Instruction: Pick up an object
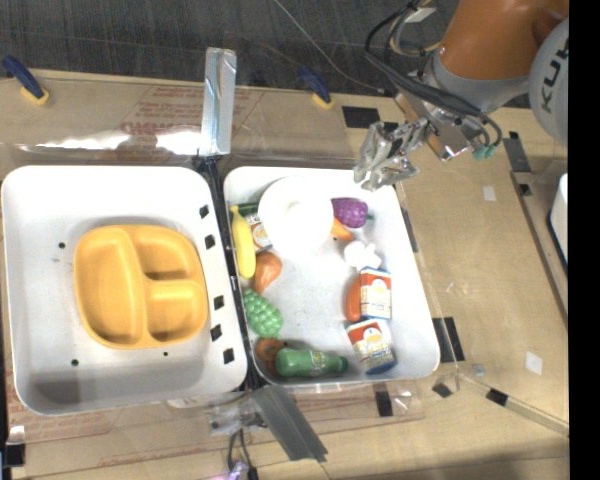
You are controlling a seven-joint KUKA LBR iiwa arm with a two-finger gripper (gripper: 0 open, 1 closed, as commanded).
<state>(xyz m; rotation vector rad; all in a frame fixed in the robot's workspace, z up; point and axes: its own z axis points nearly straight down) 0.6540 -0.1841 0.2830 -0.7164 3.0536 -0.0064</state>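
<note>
Nearest you, along the front wall of the right-hand shallow white bin [412, 268]: a green plastic bottle [308, 362] lying on its side w/ a brown rounded item [270, 348] touching its left end, and a small white bottle w/ red-orange label and blue cap [371, 345] just beside it on the right. Behind that, a second bottle w/ orange label and white cap [371, 290]. Along the bin's left wall: green toy grape bunch [263, 314], brown onion-shaped toy [268, 269], yellow banana-like piece [243, 247]. Further back, a round white plate [292, 216], partly covering a small labelled item at its left edge; can't make that one out. A purple toy grape cluster [349, 210] sits at the plate's right edge, w/ an orange piece [340, 231] touching it.

Left-hand white bin [30, 268] holds a yellow three-compartment plastic tray [140, 286].

Furthest: your two-finger gripper [382, 169] hangs at the right bin's back rim, above and right of the purple cluster, apart from it. Fingers look parted, nothing between them.
</note>
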